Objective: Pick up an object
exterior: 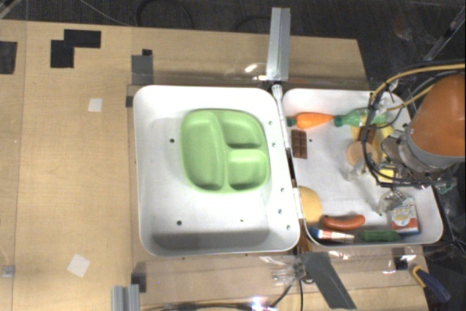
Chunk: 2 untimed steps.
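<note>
The right bin [328,175] holds several small items. An orange carrot [313,121] with a green top lies at its back, and a brown bar [298,144] rests by the left wall. A yellow round fruit [309,202], a red sausage [342,221], a green stick [378,235] and a small printed carton [403,217] sit along the front. My gripper [384,186] hangs low over the bin's right side, just behind the carton, under the arm's orange band [440,116]. A beige piece [354,154] lies to its left. Cables and the wrist hide the gripper's tips.
The left bin [156,156] carries a green divided plate [222,149]. A metal post [278,47] stands behind the seam between the bins. The wooden bench [65,178] spreads to the left, with black marks at its back.
</note>
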Available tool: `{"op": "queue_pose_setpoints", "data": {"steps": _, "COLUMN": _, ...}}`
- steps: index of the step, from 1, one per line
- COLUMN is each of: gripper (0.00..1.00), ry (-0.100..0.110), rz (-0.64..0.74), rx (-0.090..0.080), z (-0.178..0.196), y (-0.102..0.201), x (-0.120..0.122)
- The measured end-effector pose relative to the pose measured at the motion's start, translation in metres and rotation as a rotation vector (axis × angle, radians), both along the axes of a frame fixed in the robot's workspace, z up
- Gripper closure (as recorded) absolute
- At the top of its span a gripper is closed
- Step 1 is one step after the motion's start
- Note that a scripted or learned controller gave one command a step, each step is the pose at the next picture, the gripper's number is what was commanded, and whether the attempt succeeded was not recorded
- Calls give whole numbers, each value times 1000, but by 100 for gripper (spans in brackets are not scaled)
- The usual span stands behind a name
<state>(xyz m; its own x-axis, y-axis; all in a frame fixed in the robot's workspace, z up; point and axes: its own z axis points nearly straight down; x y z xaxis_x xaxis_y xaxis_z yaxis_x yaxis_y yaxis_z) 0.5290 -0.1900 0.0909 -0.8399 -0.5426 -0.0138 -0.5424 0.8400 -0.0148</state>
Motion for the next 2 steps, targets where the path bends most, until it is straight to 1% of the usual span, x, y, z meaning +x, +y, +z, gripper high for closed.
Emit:
{"op": "queue_pose_setpoints", "data": {"steps": 1, "gripper": 0, "ry": 4, "rz": 48, "rx": 2, "z": -1, "y": -7, "x": 34}}
{"op": "queue_pose_setpoints", "data": {"steps": 2, "gripper": 0, "ry": 4, "rz": 30, "rx": 3, "z": -1, "y": 5, "x": 53}}
